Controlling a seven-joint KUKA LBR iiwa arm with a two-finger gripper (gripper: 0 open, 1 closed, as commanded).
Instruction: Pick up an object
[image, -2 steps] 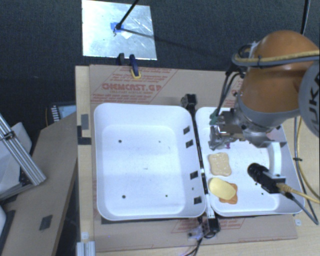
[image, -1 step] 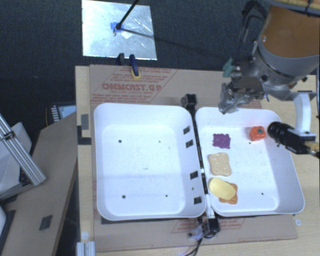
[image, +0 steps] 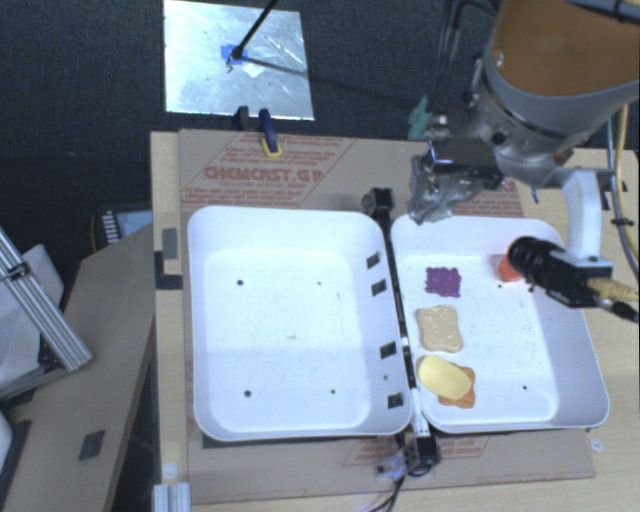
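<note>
nearside of the claw (image: 437, 203), open or closed i cannot tell, a purple piece (image: 443, 281), beige piece (image: 439, 328) and yellow piece (image: 444, 376) lie in line in the bin (image: 535, 345).

Dark carpet (image: 80, 100) surrounds a tan bench (image: 120, 350) (a shiny metal sheet (image: 238, 60) lies beyond it).

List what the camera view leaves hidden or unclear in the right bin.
1. Red-orange thing, camera view: its right side sits behind the fittings of the arm, so its shape is unknown.
2. Orange piece, camera view: the yellow piece covers most of it.
3. Right bin, camera view: the arm hides its far corner.
</note>
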